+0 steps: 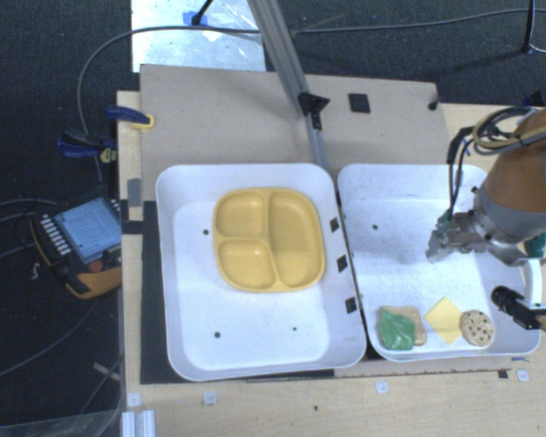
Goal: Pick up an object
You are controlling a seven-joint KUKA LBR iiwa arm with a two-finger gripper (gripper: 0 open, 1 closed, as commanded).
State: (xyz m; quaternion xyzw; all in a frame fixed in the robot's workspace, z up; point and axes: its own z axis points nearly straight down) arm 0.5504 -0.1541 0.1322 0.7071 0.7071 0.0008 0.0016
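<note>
Along the near edge of the right bin (pixel 382 198) three small things lie in a row: a green piece on a tan slice (pixel 400 328) toward the near-left corner, a yellow cheese-like square (pixel 444 320) just beside it, and a round speckled cookie (pixel 476 328) toward the near-right corner. Above the middle of that bin's right side hangs the gripper (pixel 444 241), well apart from the three items; how far it is open cannot be told, and nothing shows in its grasp. The grey arm with its orange band (pixel 520 176) rises behind it at the bin's far-right corner. In the left bin (pixel 182 335) a yellow divided plate (pixel 269 239) sits toward the far edge.
</note>
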